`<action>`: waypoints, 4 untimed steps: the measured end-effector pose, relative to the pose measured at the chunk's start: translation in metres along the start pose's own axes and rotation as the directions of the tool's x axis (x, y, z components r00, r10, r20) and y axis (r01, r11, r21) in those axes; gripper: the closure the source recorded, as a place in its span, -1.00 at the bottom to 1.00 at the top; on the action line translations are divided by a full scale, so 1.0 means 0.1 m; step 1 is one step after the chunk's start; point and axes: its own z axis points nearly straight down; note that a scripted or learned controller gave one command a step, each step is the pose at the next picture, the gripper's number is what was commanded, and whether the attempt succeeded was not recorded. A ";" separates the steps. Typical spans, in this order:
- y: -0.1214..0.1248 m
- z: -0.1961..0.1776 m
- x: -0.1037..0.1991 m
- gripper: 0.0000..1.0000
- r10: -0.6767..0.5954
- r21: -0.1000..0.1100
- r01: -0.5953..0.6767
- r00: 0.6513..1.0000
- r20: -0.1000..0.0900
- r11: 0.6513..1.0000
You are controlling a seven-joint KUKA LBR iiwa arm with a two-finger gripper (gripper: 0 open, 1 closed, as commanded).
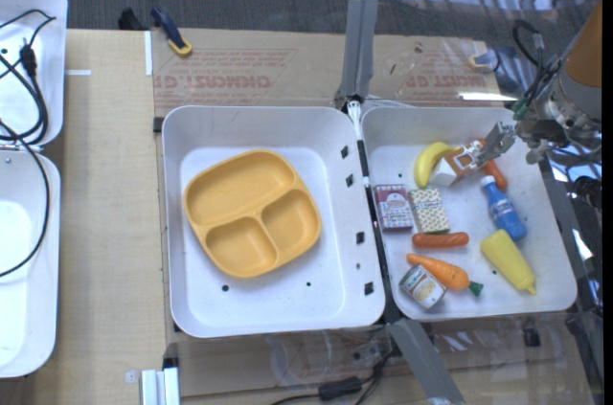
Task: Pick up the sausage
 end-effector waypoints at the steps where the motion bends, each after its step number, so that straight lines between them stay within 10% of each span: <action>1: -0.48 1.05 0.35 -1.00 -0.057 -0.008 0.057 0.998 0.002 0.998; 2: -0.23 0.59 0.28 -1.00 0.030 -0.002 -0.030 1.000 0.001 1.000; 3: -0.77 1.06 0.65 -1.00 -0.017 -0.005 0.017 1.000 0.000 1.000; 4: -0.76 0.97 0.65 1.00 -0.015 -0.006 0.015 1.000 -0.002 1.000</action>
